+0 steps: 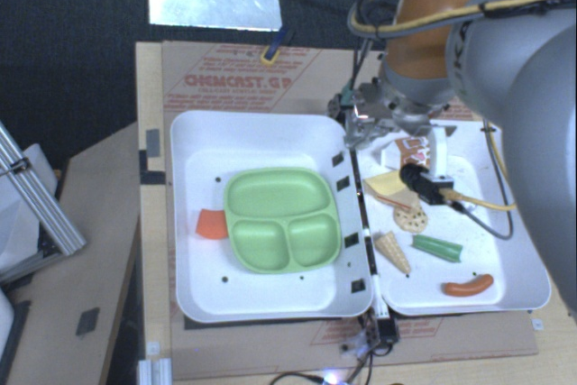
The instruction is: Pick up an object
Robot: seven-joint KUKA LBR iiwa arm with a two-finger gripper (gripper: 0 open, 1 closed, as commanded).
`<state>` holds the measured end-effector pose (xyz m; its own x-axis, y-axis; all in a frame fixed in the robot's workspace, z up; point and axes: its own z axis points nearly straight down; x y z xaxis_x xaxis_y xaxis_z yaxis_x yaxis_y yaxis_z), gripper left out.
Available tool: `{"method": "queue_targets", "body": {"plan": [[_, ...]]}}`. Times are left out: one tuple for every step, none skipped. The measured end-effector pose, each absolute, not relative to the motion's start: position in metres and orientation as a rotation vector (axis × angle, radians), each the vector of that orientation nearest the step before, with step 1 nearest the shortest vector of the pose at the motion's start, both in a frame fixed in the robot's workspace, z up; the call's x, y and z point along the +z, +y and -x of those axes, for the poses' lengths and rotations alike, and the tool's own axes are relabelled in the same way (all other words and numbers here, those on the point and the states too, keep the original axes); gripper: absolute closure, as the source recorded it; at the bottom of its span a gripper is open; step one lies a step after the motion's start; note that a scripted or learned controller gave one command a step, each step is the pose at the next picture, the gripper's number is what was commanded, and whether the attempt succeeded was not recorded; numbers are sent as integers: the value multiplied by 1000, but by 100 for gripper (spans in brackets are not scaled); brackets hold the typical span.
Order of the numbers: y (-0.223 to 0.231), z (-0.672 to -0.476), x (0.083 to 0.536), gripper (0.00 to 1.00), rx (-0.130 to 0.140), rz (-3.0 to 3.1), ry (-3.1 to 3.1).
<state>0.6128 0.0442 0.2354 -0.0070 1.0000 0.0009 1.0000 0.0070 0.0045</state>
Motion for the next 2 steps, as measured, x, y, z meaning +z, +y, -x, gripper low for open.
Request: {"method": "queue_targets", "body": {"plan": [[48,-618,220,100,0,-2214,2228],[40,-608,215,100,-1,-2221,2221]]}}
